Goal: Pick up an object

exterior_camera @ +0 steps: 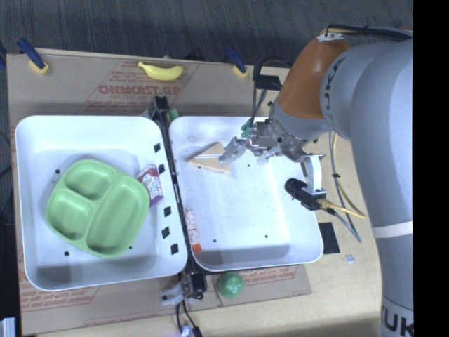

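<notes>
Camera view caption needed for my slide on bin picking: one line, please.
KUKA arm's gripper reaches a tan wedge in the right bin; green divided plate lies in the left bin.

A flat tan wedge (212, 156) lies in my right bin's upper left part, its point toward my tool (237, 148).

I see two bins side by side on the bench. The left bin (31, 188) holds a divided plate (97, 206) at its centre-left, with a small packet (151, 183) touching the plate's right edge. The right bin (280, 244) holds a flat wedge-shaped piece (209, 158) at its far left. The gripper (242, 148) sits just right of that piece. A ball (229, 284) lies on the bench near the right bin's near edge.
</notes>
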`<state>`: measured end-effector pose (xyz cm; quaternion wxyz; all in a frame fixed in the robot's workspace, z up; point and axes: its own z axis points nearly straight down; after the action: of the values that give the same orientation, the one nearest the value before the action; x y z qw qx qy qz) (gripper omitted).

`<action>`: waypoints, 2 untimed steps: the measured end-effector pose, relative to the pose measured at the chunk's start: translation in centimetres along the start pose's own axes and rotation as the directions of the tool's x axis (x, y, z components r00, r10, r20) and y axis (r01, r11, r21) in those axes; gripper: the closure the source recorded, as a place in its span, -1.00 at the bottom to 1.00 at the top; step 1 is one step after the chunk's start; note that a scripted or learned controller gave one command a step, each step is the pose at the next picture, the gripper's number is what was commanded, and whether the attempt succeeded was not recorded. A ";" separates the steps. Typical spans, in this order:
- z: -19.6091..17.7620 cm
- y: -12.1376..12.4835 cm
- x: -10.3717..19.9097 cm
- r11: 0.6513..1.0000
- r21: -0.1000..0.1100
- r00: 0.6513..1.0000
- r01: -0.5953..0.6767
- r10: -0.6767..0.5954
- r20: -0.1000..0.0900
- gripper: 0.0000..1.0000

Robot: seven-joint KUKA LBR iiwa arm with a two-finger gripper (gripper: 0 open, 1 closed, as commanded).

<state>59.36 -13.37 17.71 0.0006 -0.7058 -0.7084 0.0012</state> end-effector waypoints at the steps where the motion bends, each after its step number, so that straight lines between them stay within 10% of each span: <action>1: 4.7 -11.8 2.3 1.000 0.004 1.000 0.003 -0.003 -0.003 -1.00; 2: 8.6 -3.2 -0.5 1.000 0.000 1.000 0.001 -0.001 -0.002 -1.00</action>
<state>56.15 -13.86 9.13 0.0013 -0.7054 -0.7088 0.0007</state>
